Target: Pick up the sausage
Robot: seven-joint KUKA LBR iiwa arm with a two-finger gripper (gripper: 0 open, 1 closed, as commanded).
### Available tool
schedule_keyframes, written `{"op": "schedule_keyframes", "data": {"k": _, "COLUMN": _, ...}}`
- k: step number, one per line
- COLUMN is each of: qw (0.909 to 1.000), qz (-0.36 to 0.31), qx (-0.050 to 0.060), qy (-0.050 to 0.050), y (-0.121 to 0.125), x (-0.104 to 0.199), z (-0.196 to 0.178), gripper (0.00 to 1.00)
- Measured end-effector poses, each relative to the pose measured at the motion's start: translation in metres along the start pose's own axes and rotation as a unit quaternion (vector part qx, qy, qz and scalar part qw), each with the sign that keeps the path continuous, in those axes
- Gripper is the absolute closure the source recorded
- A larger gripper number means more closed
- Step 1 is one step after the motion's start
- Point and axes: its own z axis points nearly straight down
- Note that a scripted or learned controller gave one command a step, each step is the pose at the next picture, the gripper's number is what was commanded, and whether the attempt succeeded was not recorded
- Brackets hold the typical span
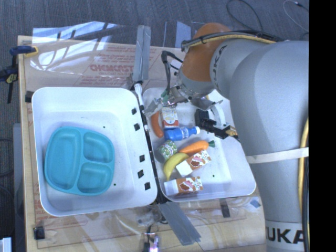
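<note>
Sausage (156, 125) lies in the right bin (239, 180), orange-red and roughly upright along the bin's left wall, near its upper left corner. Just beside it on the right stands a small carton (169, 118) with a red and white label, and below that a blue bottle (180, 133) lies on its side, cap toward the right. Further down I see a carrot (193, 147), a yellow banana (173, 163), a small green-patterned pouch (167, 150), and two more printed packets (195, 161), one of them (185, 185) lying near the bin's lower wall. My end effector (169, 97) hangs above the upper left part of this bin, over the carton and just up and right of the sausage; my wrist hides its tips, so I cannot tell whether it is open or closed. The left bin (79, 96) holds a turquoise divided tray (80, 160) lying flat in its lower left part. Both bins sit side by side on the table (68, 62).
</note>
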Motion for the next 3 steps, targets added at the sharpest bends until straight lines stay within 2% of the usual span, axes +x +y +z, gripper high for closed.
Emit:
{"op": "schedule_keyframes", "data": {"k": 1, "qw": 0.9994, "qz": -0.032, "qx": 0.008, "qy": 0.010, "y": -0.014, "x": -0.035, "z": -0.048, "gripper": 0.00}}
{"op": "schedule_keyframes", "data": {"k": 2, "qw": 0.9961, "qz": -0.088, "qx": 0.008, "qy": 0.011, "y": -0.022, "x": -0.008, "z": 0.005, "gripper": 0.00}}
{"op": "schedule_keyframes", "data": {"k": 3, "qw": 0.9896, "qz": -0.144, "qx": -0.001, "qy": 0.001, "y": -0.020, "x": -0.003, "z": 0.006, "gripper": 0.00}}
